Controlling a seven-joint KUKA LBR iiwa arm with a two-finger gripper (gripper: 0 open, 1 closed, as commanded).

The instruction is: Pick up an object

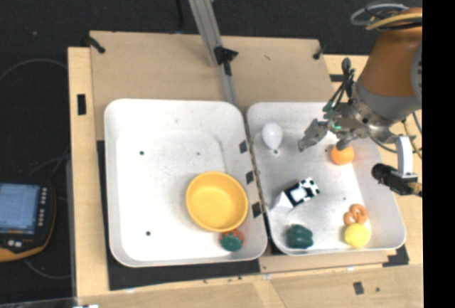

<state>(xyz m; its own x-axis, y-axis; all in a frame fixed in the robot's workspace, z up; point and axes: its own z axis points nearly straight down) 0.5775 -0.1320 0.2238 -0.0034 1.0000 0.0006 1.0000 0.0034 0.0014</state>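
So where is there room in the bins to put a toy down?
The left bin has lots of bare floor above and left of the yellow bowl. The right bin is crowded: a white bulb, an orange ball under the gripper, a black-and-white toy, a green toy and a yellow ball.

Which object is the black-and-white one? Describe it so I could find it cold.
Look in the right bin, near its middle and toward the divider. The black-and-white patterned toy lies there, above the dark green object. It is the bin's one patterned piece; its neighbours are plain-coloured.
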